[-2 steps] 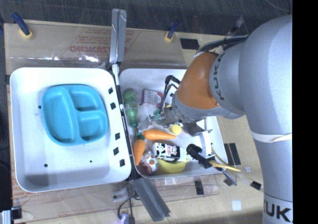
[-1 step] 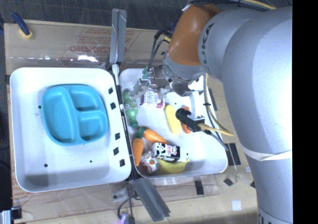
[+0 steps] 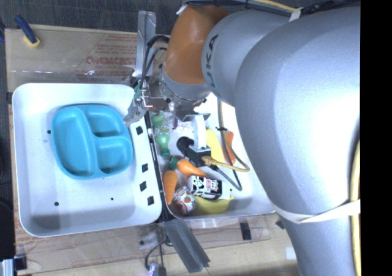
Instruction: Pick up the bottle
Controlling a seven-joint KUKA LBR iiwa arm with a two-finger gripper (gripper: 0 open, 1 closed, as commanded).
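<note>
The bottle [image 3: 161, 132] is a small green see-through one. It lies in the right bin [image 3: 245, 207] close to that bin's left wall, partly hidden under the wrist. My gripper [image 3: 143, 98] hangs just above and to the left of the bottle, over the wall between the two bins. The big grey arm with its orange band covers most of the right bin. Nothing shows held in the gripper.
A blue divided tray [image 3: 92, 140] lies in the left bin [image 3: 37, 207]. Below the bottle sit two carrots [image 3: 169, 184], a yellow banana-like thing [image 3: 215, 205], a black-and-white packet [image 3: 207, 187] and a red-brown wrapped item [image 3: 184, 202].
</note>
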